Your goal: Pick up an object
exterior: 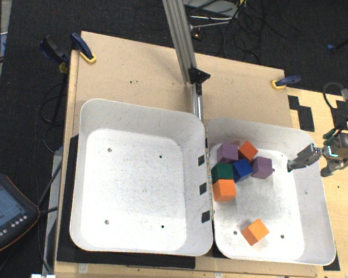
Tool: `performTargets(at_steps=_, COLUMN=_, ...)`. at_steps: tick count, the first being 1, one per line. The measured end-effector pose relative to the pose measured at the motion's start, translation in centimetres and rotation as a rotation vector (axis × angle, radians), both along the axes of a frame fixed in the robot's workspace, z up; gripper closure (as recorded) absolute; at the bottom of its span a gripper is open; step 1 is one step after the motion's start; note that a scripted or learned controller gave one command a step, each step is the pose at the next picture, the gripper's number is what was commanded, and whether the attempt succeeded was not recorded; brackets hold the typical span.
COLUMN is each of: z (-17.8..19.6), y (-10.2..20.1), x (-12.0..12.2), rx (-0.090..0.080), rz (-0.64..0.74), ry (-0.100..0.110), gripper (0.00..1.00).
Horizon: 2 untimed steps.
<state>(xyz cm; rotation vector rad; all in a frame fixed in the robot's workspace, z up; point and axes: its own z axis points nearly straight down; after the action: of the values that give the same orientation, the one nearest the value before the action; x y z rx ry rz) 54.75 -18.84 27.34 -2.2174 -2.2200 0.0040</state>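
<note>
Presently we find the right bin (314,241) holding clustered cubes (239,167) plus one orange cube (255,232) apart; the gripper (317,160) hangs released over its right rim, grasping nothing.

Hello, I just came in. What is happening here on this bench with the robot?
A robot arm reaches in from the right, and its gripper is at the right edge of the right bin, with nothing between its fingers. The blocks lie in that bin: a cluster near its left wall with two purple blocks, an orange one, a blue one, a green one and a second orange one, and a lone orange block nearer the front. No block has been picked up yet.
</note>
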Motion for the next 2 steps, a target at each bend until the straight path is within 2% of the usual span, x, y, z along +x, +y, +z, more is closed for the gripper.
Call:
performTargets(at_steps=1, z=0.3, y=0.0, x=0.1, rx=-0.001, rz=0.0, ry=-0.005, gripper=0.0)
performTargets(at_steps=2, z=-4.1, y=-0.2, x=0.1, rx=-0.001, rz=-0.001, ry=-0.001, gripper=0.0)
